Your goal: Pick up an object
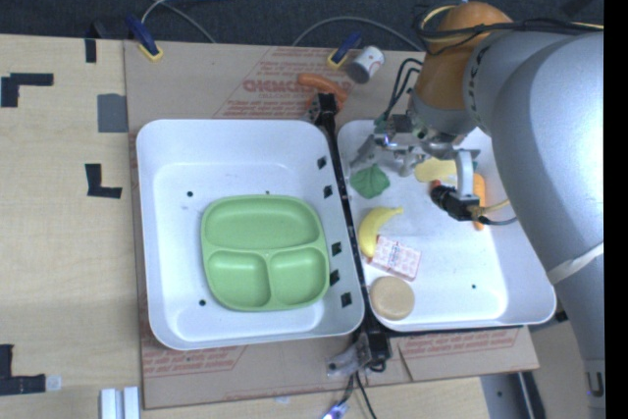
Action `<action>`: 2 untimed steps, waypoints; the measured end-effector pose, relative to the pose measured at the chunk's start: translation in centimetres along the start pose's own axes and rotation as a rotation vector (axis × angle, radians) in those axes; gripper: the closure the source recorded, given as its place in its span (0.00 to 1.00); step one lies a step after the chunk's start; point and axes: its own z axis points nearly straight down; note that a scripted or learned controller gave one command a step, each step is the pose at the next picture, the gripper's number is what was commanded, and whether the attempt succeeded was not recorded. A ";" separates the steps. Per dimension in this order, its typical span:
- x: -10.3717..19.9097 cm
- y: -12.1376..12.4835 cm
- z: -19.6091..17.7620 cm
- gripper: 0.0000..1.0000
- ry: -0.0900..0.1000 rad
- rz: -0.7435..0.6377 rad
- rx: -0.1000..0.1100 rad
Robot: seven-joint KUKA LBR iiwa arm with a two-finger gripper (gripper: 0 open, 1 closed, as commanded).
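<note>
The grey arm (554, 142) fills the near right side and bends up and left across the right bin (461, 260). Its orange band (453, 64) sits at the far end, above the wrist. The gripper (388, 144) points down into the bin's far left corner, close to the wall shared with the left bin (167, 211). It cannot be told whether the gripper is released or clenched, and nothing can be seen in its grasp. At the near edge of the right bin lies a round tan disc (392, 298). Just beyond it is a pink-and-white packet (396, 257), and a banana (376, 229) touches the packet's far left corner. Further back, the green piece (370, 181) lies flat on the bin floor by the dividing wall, just beside the gripper on its near left and apart from the banana. A pale yellow lump (432, 171) lies under the wrist, to the right of the green piece and partly covered by the arm. The left bin holds a green divided plate (265, 250), well apart from the gripper. Beyond the bins, an orange tool (324, 83) and a blue clamp (345, 51) lie on the cardboard sheet (245, 83).
</note>
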 end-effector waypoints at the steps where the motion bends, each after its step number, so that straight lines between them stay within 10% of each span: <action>1: 0.0 0.0 0.0 0.00 0.000 0.000 0.000; 2: -0.3 0.0 0.0 0.00 0.001 0.000 0.000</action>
